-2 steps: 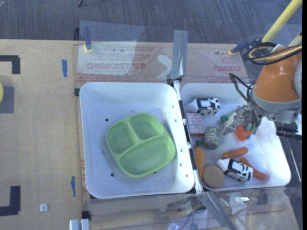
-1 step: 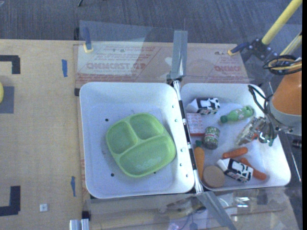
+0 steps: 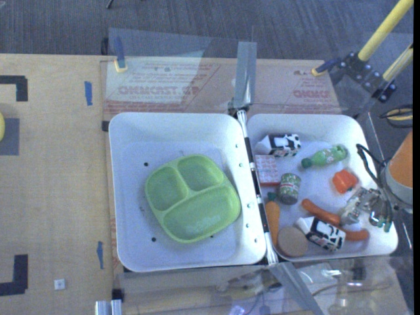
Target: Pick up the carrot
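Hovering metal fingers (image 3: 361, 205), spread unclear, beside tapered orange carrot (image 3: 320, 211), glossy white bin (image 3: 375, 149)

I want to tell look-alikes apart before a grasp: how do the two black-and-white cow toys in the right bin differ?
The upper cow toy lies near the far-left corner of the right bin, beside the green bottle; the lower cow toy lies near the front, beside the round brown piece. The upper one lies roughly level; the lower one slants down toward the right, touching the long orange carrot. Both are black-and-white patched.
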`<state>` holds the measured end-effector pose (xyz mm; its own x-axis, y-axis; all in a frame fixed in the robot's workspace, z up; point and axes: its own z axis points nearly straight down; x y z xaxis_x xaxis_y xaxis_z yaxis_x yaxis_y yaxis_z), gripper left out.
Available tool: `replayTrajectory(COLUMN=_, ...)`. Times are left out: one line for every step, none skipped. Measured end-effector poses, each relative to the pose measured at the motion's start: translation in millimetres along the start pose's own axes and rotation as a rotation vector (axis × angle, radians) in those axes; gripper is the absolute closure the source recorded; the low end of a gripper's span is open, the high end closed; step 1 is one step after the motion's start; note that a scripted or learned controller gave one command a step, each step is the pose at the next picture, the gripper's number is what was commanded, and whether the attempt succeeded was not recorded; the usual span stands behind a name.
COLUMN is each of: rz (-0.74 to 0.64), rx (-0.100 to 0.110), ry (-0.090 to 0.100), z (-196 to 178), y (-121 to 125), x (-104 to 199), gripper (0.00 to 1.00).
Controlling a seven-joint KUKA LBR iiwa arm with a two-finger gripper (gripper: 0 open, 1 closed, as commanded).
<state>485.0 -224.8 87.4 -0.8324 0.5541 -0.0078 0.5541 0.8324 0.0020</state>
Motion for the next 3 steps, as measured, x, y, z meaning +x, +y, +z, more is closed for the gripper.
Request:
replayTrajectory(rz=-0.040, rx=-0.001, ry=0.003, z=-93.0, y=-1.3, x=3.0, gripper=1.00)
replayTrajectory(rz=0.168, rx=-0.001, ry=0.001, z=-0.1, y=46.1, x=34.1, gripper=1.00)
replayTrajectory(rz=0.169, rx=-0.005, ry=-0.012, z=-1.5, y=47.2, x=30.4, gripper=0.00)
